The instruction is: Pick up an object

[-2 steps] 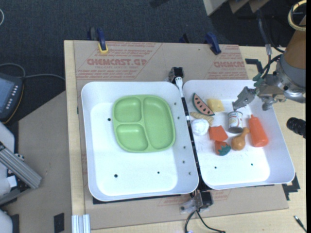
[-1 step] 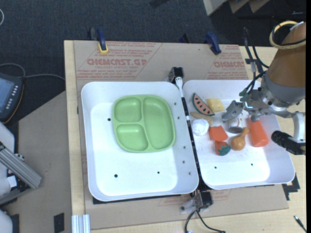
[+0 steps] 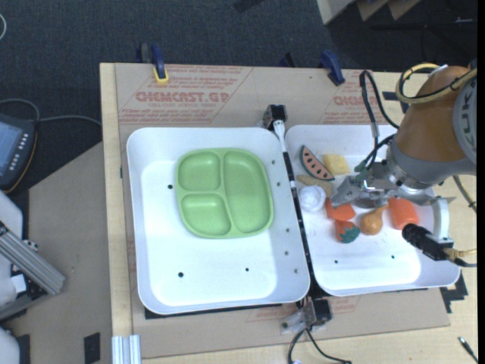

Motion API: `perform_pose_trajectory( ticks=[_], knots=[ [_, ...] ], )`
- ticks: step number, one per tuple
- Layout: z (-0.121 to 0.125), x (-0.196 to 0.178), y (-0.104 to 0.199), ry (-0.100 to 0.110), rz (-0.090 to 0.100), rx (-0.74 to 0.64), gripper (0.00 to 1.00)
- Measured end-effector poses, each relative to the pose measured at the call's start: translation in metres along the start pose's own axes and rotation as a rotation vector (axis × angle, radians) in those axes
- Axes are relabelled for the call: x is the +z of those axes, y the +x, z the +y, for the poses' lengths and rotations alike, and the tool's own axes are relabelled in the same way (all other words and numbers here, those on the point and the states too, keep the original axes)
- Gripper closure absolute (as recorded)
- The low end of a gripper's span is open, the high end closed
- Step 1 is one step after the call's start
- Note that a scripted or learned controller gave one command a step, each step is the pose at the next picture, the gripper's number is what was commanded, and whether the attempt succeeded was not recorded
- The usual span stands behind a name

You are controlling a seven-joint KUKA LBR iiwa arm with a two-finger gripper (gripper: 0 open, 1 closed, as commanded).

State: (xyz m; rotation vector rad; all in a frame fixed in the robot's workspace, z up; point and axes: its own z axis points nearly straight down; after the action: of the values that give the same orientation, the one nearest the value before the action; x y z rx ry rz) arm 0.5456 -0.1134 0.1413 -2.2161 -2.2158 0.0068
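Hanging low over the toy food in the right bin (image 3: 364, 279)

The gripper (image 3: 356, 194) sits right above the orange toy (image 3: 341, 211), which lies just under it. I cannot tell how wide the gripper is, or if it holds anything.

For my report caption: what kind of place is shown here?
Probably a robotics lab test bench: two white bins clamped to a board, toy food such as a watermelon slice, a robot arm and loose cables.
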Motion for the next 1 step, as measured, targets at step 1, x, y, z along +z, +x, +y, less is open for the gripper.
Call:
perform_pose_trajectory(
  ticks=[1],
  knots=[
    [-0.0008, 0.0536, 0.0007, -0.002, 0.000, 0.000, 0.00]
  ],
)
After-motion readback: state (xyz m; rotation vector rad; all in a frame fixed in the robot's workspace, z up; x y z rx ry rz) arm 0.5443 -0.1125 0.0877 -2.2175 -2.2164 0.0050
